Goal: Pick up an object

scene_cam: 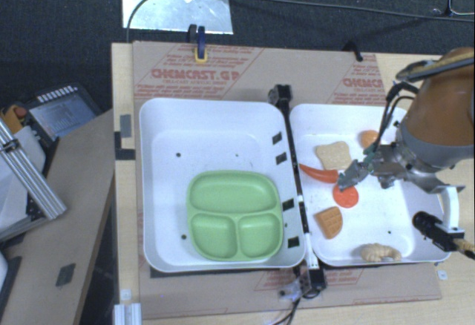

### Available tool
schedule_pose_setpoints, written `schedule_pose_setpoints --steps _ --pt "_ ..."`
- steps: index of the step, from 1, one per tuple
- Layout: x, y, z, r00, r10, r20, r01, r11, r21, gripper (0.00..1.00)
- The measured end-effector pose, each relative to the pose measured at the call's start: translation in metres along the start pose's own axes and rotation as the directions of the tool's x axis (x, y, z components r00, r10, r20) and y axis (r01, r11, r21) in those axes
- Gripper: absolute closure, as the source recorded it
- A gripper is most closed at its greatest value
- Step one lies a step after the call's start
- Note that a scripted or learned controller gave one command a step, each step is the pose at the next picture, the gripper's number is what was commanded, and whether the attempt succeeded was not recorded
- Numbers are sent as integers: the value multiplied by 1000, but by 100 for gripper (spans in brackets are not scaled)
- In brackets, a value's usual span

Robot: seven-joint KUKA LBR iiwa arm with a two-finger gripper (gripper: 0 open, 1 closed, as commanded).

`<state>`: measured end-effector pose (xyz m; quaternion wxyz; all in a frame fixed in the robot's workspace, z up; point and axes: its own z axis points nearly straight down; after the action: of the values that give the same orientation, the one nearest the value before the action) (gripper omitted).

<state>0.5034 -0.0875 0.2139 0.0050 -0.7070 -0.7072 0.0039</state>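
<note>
In the right bin (386, 238) lie several toy foods: a tan bread slice (333, 154), a red chili pepper (319, 174), a red round slice (346, 197), an orange wedge (329, 222), a small orange piece (369, 139) and a beige croissant-like piece (378, 251). My gripper (349, 180) hangs low over the bin, its tip right at the upper edge of the red round slice and beside the chili's right end. Nothing shows between its fingers.
The left bin (163, 138) holds a green three-compartment tray (234, 214). A black divider (291, 168) with clips runs between the bins. The arm's bulky orange wrist (441, 119) covers the right bin's right side. Cardboard (245, 71) lies under both bins.
</note>
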Motion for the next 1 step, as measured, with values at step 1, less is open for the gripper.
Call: schedule_pose_setpoints --steps 1 --pt "0 3 -7 1000 -3 1 3 1000 -13 0"
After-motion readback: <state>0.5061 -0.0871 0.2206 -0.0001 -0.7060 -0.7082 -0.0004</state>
